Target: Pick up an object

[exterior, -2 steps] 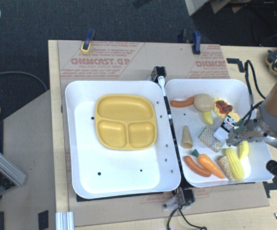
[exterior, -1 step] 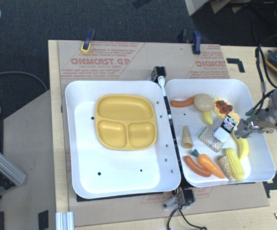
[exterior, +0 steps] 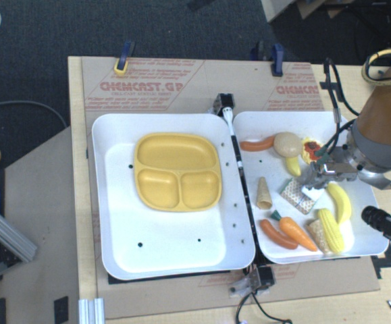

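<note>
Nearest the camera, along the front of the right bin (exterior: 357, 252), an ear of corn (exterior: 331, 229) and two carrots (exterior: 288, 233) are laid side by side. Just behind them a small speckled packet (exterior: 296, 196) is seen, its long axis running diagonally from upper left to lower right. The gripper (exterior: 315, 184) is poised directly at the packet's upper right edge (whether it is spread or pressed together cannot be told). A banana (exterior: 340, 202) lies just to the gripper's right. Farther back, a sausage (exterior: 257, 144) and a potato (exterior: 287, 144) are placed. The left bin (exterior: 114, 201) holds a yellow tray (exterior: 178, 171).
</note>
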